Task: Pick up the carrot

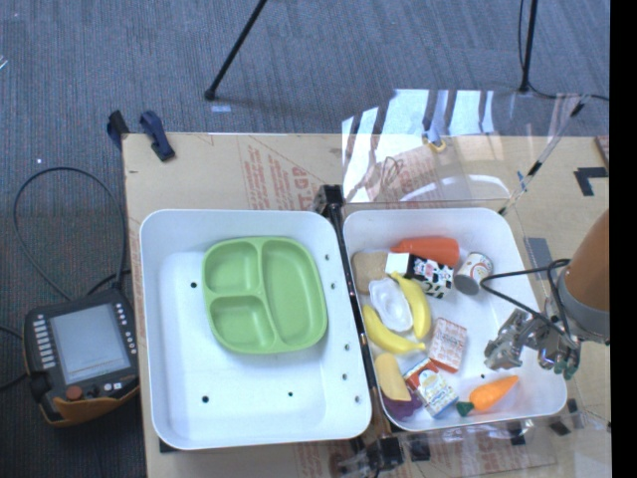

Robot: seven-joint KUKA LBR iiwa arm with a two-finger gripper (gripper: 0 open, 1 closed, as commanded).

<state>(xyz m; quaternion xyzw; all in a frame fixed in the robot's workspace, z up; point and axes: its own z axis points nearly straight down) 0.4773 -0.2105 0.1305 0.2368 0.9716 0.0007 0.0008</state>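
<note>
The carrot (495, 392) is small and orange with a green top. It lies near the front right corner of the right bin (518, 229). My gripper (530, 357) hangs just above and behind it, near the bin's right wall. The gripper is open and holds nothing. One finger (501, 345) shows left of the wrist.
The right bin also holds two bananas (413, 312), a red-orange vegetable (428, 249), a milk carton (430, 274), a small can (474, 270), snack packets (447, 343) and a purple-and-yellow item (394, 381). The left bin (169, 386) bears a green divided plate (265, 293). A teach pendant (82, 349) lies on the floor at left.
</note>
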